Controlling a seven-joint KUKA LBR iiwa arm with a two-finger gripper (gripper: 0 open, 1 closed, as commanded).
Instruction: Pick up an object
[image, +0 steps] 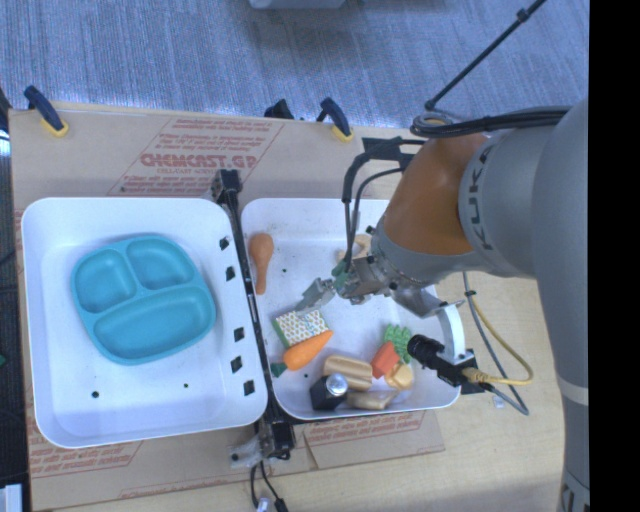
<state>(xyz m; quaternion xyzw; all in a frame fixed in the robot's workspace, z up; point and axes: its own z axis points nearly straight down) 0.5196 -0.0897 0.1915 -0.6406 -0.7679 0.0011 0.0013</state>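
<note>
Looking down at a slant, the camera view shows two shallow white bins side by side on a cardboard-covered bench. At the middle of the left bin (40, 300) lies a blue divided plate (143, 296) with three compartments, flat on the floor. The right bin (300, 212) holds the loose items. An orange drumstick-shaped toy (261, 258) lies against its left wall near the far corner. Toward the near-left part sits a small green-and-white checked block (301, 326), and just nearer than it, touching or almost touching, a toy carrot (306, 350) lies at a tilt. Along the near edge a tan bread-like roll (347, 367) lies beside a dark cylinder with a pale top (330, 391), and to their right a cluster of a red-orange piece (385, 359), a green leafy piece (398, 338) and a yellow piece (402, 377) sits close together. The grey arm (520, 190) with its orange band reaches in from the right over the right bin, and its gripper (318, 294) hangs just above the checked block. Whether the fingers are spread or closed cannot be told from this angle, and nothing is seen between them. Blue-and-yellow clamps (335, 117) grip the far edge of the bench.
</note>
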